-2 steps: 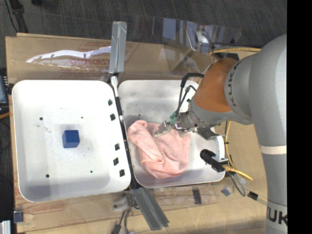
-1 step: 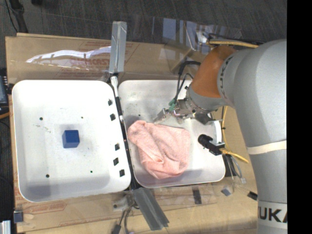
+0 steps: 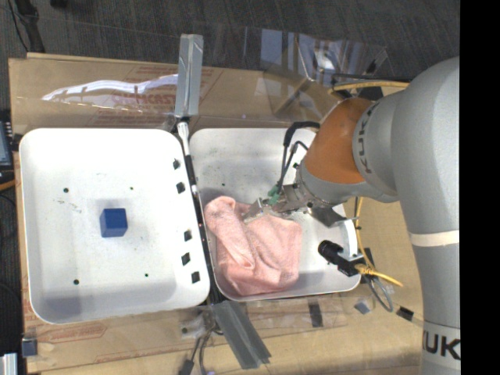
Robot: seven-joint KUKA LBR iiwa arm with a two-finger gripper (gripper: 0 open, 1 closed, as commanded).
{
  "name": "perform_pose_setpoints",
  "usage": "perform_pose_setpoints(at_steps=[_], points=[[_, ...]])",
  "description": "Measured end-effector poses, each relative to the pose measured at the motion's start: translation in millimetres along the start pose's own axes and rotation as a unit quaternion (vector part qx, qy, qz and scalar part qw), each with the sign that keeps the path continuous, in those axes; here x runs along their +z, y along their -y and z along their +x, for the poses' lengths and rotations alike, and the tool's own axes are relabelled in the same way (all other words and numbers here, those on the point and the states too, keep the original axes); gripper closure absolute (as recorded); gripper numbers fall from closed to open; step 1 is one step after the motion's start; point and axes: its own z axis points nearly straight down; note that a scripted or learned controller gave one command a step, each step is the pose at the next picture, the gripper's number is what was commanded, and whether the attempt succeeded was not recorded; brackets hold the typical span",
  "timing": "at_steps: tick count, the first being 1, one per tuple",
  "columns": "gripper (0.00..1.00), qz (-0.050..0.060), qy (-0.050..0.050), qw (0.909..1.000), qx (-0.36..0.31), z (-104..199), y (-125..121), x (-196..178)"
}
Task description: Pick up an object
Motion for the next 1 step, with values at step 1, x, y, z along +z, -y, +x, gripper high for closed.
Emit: perform_pose_setpoints(at_steps=[1], points=[[0.00,0.001,0.000,0.9987,-0.051,45.5,-16.0,0.5]])
